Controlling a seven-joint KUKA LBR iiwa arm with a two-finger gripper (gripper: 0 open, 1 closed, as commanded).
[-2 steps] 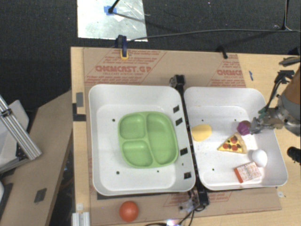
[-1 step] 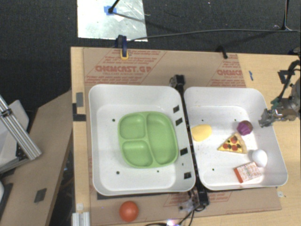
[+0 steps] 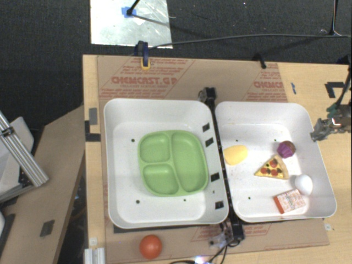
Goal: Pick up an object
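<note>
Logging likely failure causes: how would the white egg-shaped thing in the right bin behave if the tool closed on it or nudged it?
The white egg looks smooth and rounded, so it would probably roll when nudged and might squirt from a pinch. It lies close to the bin's right wall and beside the red-and-white packet, which could crowd the tool. It is probably a light toy.

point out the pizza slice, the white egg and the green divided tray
pizza slice (image 3: 271, 169): camera view, middle of its topped face
white egg (image 3: 303, 184): camera view, centre of the shell
green divided tray (image 3: 172, 162): camera view, on the ridge between its compartments
</note>
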